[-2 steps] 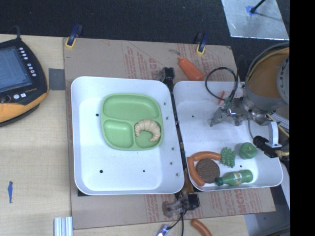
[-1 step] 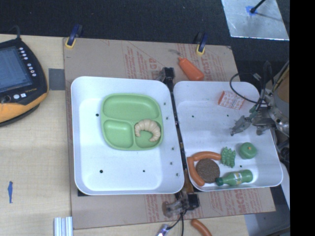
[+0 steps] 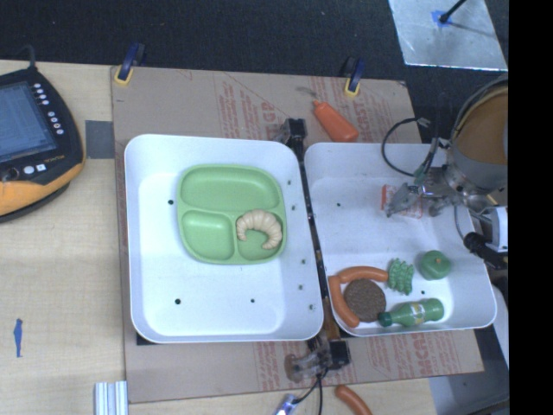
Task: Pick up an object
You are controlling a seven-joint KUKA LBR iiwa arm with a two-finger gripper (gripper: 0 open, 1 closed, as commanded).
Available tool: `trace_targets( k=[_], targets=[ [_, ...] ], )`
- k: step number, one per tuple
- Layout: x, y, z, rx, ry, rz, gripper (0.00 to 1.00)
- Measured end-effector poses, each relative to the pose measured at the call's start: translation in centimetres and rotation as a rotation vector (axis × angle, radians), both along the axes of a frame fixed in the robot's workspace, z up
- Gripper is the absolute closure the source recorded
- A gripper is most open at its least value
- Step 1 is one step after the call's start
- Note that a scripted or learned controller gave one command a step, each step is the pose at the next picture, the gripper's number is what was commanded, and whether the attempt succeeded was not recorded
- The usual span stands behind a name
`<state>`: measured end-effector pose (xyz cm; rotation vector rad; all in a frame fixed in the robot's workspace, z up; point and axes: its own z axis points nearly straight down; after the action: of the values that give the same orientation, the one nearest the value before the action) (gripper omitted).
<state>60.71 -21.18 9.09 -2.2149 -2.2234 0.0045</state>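
My gripper (image 3: 401,202) hangs over the upper right part of the right bin (image 3: 346,167), reaching in from the right. A small reddish piece (image 3: 385,197) shows at its left tip; whether it is an object or part of the gripper is unclear. Along the right bin's front lie an orange sausage (image 3: 346,282), a brown round patty (image 3: 365,298), a green broccoli piece (image 3: 400,275), a round green fruit (image 3: 434,264) and a green bottle (image 3: 413,314) on its side. The left bin (image 3: 155,275) holds a green divided plate (image 3: 203,223) with a pale croissant (image 3: 260,228) in it.
An orange carrot (image 3: 334,121) lies on the cardboard behind the bins, and another orange item (image 3: 354,398) in front. A teach pendant (image 3: 30,145) sits at the far left. A black cable (image 3: 406,132) loops near the arm (image 3: 479,145).
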Motion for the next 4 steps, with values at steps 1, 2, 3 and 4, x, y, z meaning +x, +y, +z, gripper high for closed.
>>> trace_targets(
  k=[1, 2, 3, 4],
  targets=[
    [4.9, 1.7, 0.1, 0.000, -0.002, 0.000, 0.00],
    [4.9, 1.6, 1.2, -0.001, 0.000, 0.004, 1.00],
    [-0.8, 3.9, 8.7, 0.000, -0.002, -0.002, 1.00],
    [-0.8, 3.9, 8.6, 0.001, 0.000, -0.002, 0.00]
  ],
)
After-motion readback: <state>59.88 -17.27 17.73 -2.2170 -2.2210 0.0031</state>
